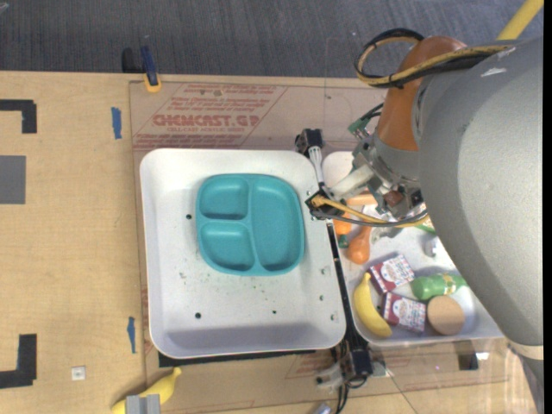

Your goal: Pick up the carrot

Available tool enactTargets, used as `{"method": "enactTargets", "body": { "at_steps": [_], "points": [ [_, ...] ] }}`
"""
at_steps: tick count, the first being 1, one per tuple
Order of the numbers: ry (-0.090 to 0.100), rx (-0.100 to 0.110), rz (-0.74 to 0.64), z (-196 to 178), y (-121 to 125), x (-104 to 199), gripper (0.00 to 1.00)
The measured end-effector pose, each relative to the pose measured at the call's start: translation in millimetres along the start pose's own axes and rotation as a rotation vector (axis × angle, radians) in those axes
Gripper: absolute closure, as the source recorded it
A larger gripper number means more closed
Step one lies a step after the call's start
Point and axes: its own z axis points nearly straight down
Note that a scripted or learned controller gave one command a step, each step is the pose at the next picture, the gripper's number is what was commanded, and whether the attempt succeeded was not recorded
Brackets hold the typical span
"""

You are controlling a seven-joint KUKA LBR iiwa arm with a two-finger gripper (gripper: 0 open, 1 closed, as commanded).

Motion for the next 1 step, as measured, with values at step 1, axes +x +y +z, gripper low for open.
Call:
{"method": "enactTargets", "body": {
  "at_steps": [1],
  "points": [
    [-0.005, 0.007, -0.013, 0.0, -6.0, -35.5, 0.00]
  ]
}}
